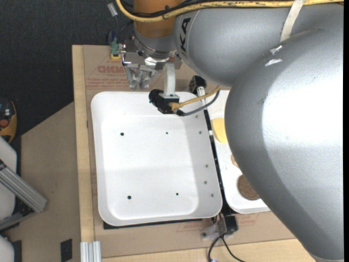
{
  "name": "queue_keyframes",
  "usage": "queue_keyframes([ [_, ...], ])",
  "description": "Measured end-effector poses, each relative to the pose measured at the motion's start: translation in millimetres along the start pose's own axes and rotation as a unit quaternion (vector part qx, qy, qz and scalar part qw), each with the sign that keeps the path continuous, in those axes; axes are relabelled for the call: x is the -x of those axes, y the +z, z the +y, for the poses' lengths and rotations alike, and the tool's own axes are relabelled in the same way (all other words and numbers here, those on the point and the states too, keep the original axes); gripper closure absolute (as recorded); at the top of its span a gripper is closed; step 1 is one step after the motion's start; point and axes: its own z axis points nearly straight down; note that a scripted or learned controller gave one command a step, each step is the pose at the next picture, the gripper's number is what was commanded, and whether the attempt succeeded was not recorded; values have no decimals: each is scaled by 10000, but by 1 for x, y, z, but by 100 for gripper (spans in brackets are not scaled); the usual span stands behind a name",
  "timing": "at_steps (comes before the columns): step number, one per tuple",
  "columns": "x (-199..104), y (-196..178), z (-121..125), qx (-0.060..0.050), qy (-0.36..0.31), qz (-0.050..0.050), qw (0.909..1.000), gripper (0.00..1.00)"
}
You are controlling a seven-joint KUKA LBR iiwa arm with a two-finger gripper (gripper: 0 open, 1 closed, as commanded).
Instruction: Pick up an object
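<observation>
The gripper (pixel 139 79) is seen at the upper centre, above the far rim of the left bin (pixel 109 146); nothing is seen between its fingers, and their opening cannot be told. The right bin (pixel 234 201) is largely hidden by the grey arm (pixel 283 91). A yellow object (pixel 218 130) and a brown disc (pixel 247 188) are glimpsed beside the arm.

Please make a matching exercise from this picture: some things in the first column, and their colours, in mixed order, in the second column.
Things:
1. band above the wrist
2. left bin
3. round object in the right bin
4. bench surface

Colours:
a. white
b. pale cardboard tan
c. orange
d. brown

Pairs: 1-c, 2-a, 3-d, 4-b
</observation>
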Motion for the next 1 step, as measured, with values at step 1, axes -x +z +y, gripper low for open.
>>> queue_keyframes([
  [1, 0, -19, 1, 31, -1, 12, 10000, 100],
])
